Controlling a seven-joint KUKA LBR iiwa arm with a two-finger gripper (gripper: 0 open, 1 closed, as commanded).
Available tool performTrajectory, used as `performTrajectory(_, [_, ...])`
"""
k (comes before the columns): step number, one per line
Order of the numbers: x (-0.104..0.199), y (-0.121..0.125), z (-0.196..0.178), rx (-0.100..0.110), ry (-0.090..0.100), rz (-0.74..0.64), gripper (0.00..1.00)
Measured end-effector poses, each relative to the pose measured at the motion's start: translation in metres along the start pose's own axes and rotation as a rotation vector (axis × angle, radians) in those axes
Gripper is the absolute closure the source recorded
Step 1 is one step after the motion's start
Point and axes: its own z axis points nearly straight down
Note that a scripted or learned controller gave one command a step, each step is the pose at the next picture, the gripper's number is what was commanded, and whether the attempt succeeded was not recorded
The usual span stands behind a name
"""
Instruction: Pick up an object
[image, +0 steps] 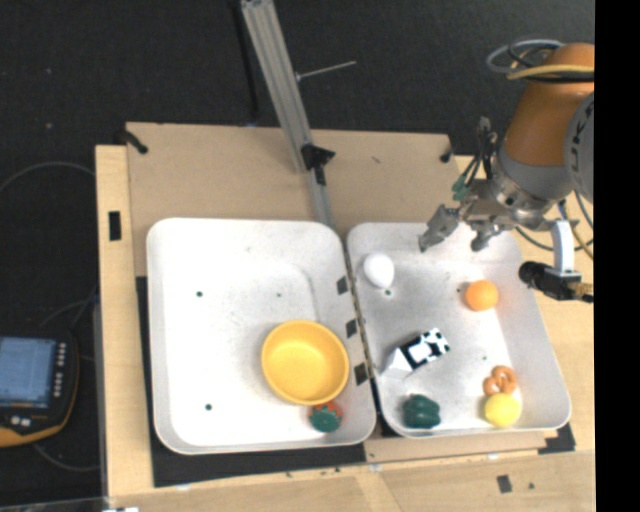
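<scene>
Objects lay untouched in the right bin (540, 330): egg (378, 268), orange (481, 295), lemon (502, 408), pretzel (499, 380). Gripper (459, 232) hovered over the far edge, its 2 fingers spread and holding nothing. Picking was not yet begun; descent, grasp and lift remained.

A robotics lab: teach pendant (30, 385) beside a bench (220, 175) with bins (200, 260).

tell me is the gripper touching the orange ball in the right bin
Apart. The camera view shows the gripper open above the bin's far edge, with bare white floor between its fingertips and the orange ball.
</scene>
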Motion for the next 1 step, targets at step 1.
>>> performTrajectory(1, [-0.0001, 0.0, 0.0, 0.0, -0.001, 0.0, 0.0])
